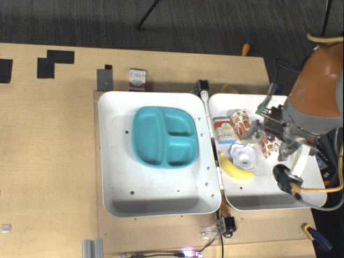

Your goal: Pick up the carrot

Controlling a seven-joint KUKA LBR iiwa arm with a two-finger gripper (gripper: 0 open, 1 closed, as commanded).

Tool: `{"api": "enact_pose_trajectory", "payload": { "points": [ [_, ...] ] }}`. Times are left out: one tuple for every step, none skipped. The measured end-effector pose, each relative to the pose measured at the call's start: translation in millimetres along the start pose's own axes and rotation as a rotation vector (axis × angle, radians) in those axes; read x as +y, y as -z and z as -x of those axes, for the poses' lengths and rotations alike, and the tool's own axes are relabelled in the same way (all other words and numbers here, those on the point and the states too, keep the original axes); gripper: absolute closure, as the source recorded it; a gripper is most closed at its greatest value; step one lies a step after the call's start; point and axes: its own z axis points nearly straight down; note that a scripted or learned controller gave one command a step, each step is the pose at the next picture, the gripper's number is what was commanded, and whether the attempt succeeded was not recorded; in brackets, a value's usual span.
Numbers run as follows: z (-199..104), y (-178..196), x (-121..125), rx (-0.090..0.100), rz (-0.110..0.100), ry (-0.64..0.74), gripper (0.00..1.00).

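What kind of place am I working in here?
Probably a robotics lab or test cell: a wooden bench with two white bins fixed side by side, a robot arm over the right one, toy food and a teal tray, dark carpet behind.

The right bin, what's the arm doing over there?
The grey and orange arm reaches over the right bin, its gripper down among a cluster of items: packaged snacks, a white cup and a yellow banana. The left bin holds a teal divided plate. No carrot can be made out.
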Motion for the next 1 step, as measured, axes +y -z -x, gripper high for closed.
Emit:
{"api": "enact_pose_trajectory", "payload": {
  "points": [
    [-27.2,15.4,-12.1,0.002,0.001,-0.39,0.0]
  ]
}}
